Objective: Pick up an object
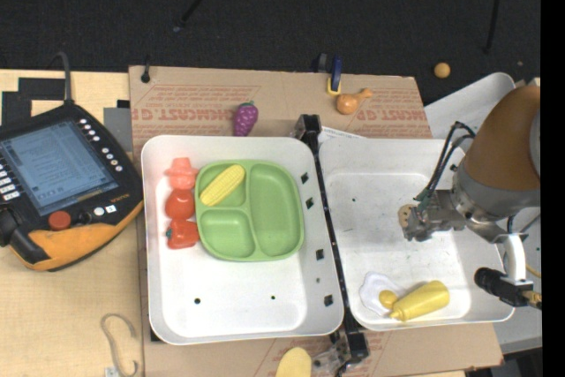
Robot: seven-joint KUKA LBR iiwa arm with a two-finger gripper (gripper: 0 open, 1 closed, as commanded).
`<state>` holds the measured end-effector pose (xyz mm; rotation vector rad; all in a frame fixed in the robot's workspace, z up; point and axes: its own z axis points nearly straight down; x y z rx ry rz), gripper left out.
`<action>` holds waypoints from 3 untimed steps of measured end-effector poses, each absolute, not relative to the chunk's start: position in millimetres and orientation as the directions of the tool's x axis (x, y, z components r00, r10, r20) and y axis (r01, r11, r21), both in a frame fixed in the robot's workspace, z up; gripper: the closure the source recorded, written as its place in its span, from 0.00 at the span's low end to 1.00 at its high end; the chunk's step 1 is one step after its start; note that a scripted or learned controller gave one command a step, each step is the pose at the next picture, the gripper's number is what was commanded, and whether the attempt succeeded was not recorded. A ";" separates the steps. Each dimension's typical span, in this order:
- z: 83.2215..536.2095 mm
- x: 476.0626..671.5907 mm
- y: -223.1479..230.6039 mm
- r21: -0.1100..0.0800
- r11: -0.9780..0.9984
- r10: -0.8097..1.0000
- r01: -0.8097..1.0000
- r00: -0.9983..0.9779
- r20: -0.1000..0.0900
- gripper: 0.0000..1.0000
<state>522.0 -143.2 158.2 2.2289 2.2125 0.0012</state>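
the claw [415,222] hangs low over the middle of the right bin [353,190], nothing between its tips; whether it is spread or pressed together i cannot tell. the nearest thing to take, a yellow bottle [420,300], lies on its side near the bin's front wall, apart from the claw. risk: the round bottle may roll or slide against the wall. the green tray [265,216] with corn [221,184] sits in the left bin [229,313].

Wooden bench [62,313] bearing a cardboard sheet [282,101], two white bins [229,313], and a teach pendant [62,181] at left.
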 end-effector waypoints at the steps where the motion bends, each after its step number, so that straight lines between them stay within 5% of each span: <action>1: 220.8 521.9 -147.0 0.003 -0.001 1.000 1.000 0.001 -0.001 1.00; 2: 227.6 521.8 -148.7 -0.001 -0.002 1.000 1.000 0.002 0.001 1.00; 3: 237.0 514.9 -94.7 -0.003 0.003 1.000 1.000 -0.003 0.003 1.00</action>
